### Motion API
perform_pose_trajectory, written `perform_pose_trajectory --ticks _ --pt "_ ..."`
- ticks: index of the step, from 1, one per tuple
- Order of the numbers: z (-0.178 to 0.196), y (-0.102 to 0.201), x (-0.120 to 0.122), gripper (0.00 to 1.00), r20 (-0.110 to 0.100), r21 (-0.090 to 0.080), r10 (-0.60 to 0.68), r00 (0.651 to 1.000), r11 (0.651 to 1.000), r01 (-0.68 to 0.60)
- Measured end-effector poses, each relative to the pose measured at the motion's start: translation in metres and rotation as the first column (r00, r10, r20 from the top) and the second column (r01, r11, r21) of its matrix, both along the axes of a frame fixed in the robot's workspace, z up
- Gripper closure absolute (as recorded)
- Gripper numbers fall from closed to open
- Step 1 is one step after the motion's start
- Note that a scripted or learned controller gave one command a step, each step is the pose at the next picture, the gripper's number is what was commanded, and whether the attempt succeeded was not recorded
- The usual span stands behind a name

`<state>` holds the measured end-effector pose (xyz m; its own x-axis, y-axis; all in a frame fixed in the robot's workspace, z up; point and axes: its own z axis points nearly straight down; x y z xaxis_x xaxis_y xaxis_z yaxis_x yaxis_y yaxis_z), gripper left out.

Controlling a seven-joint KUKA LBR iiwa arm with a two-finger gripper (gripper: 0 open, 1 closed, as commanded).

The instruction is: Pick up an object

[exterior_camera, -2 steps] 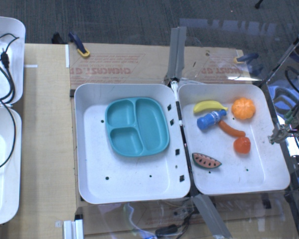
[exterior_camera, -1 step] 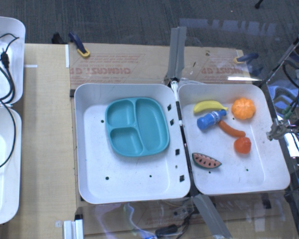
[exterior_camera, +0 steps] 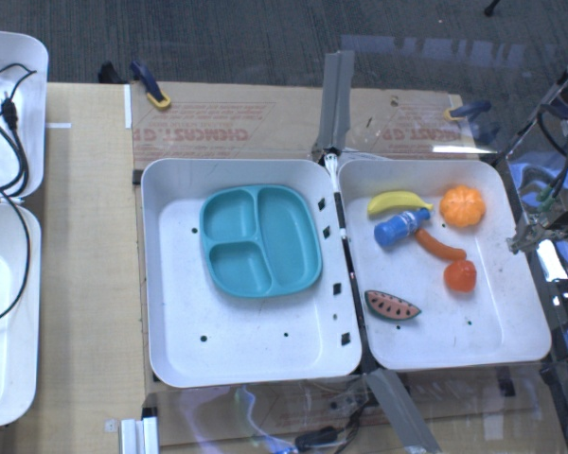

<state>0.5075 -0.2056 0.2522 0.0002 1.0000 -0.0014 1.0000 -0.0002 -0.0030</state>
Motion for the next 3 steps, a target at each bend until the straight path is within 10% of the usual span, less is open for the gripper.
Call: perform_pose_trajectory --ticks 1,3 --pt "0.004 -0.017 -0.030 1.00 0.000 0.001 -0.001 1.000 1.000 0.001" --pt "0.008 -0.016 -0.007 1.00 0.002 0.000 0.004 1.000 1.000 -0.004"
